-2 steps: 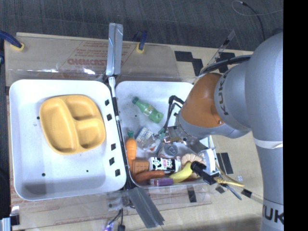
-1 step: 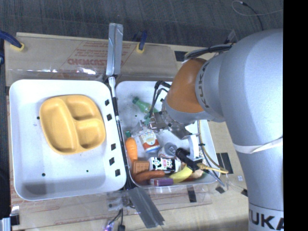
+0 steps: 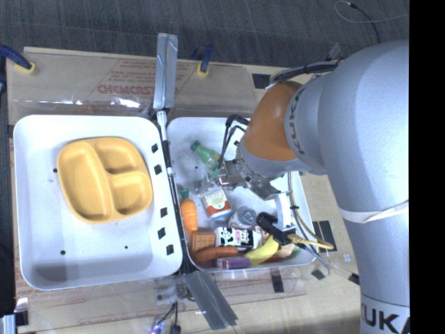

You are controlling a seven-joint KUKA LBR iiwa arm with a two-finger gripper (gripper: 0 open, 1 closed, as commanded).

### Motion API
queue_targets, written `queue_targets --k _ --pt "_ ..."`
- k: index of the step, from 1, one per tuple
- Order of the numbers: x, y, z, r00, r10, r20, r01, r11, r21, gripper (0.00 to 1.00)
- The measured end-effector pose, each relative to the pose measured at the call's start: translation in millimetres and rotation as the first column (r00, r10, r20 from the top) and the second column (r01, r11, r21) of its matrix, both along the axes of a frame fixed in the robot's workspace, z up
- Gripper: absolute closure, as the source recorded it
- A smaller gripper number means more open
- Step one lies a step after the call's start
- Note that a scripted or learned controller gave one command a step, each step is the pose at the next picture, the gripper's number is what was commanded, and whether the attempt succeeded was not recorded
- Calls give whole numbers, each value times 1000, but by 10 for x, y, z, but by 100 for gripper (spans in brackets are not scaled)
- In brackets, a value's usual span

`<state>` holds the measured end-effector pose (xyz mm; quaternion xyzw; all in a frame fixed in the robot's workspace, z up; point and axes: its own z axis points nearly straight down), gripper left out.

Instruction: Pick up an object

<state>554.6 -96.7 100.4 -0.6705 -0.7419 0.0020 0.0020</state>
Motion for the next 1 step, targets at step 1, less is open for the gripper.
queue_targets --k 1 --pt "418 397 915 994 109 4 -109 994 1 100"
